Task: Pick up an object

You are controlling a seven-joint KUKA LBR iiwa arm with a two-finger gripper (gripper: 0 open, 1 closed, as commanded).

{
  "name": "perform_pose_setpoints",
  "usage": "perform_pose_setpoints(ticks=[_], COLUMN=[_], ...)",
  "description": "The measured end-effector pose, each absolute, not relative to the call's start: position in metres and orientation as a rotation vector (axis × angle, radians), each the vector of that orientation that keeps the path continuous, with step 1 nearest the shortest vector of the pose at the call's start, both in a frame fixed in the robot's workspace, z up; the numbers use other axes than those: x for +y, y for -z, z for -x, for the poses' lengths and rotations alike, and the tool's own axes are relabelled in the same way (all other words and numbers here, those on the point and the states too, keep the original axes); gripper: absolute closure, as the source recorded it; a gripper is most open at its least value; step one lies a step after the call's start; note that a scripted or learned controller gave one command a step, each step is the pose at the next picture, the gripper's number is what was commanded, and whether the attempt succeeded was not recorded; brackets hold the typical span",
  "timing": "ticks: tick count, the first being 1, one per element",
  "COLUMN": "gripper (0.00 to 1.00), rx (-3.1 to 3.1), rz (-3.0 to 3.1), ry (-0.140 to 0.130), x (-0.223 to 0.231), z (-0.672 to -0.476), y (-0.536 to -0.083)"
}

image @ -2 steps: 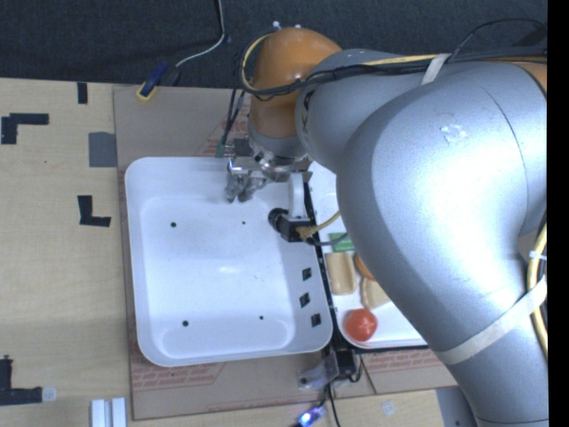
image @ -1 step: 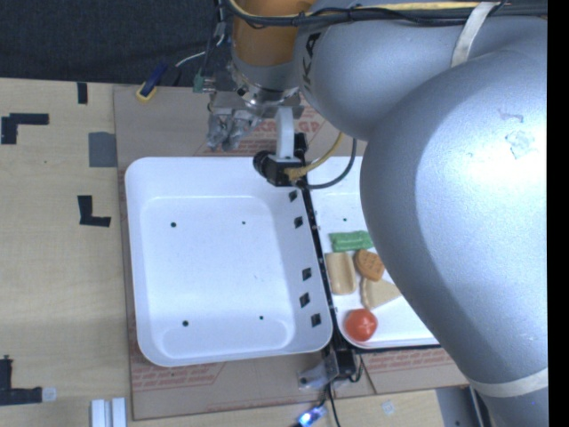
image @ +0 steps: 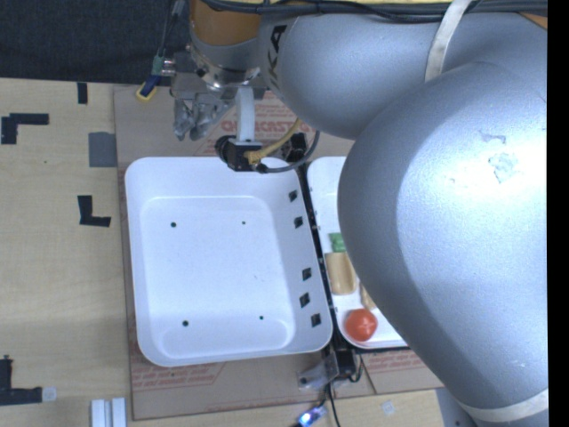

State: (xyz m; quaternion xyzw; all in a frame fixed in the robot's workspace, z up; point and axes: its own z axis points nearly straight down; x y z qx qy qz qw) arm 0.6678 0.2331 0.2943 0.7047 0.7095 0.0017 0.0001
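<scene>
My gripper hangs past the far rim of the left bin, over the brown cardboard, with nothing visible in it. In the right bin, a strip of which shows beside the arm, lie a red round object, a tan oblong object and a small green piece. The grey arm hides the rest of that bin. The gripper is far from these objects, up and to the left of them.
A black cable loop hangs from the wrist over the left bin's far right corner. Black clips line the divide between the bins. Black tape marks and a grey square lie on the bench at left.
</scene>
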Motion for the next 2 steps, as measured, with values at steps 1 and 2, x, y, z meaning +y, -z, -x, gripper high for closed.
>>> perform_pose_setpoints(ticks=[1,2], gripper=[1.00,1.00], rx=[2.223,2.213], rz=[-2.216,-2.232], ry=[-0.012,0.015], x=[0.234,0.137], z=[-0.669,-0.668], y=[-0.382,-0.314])
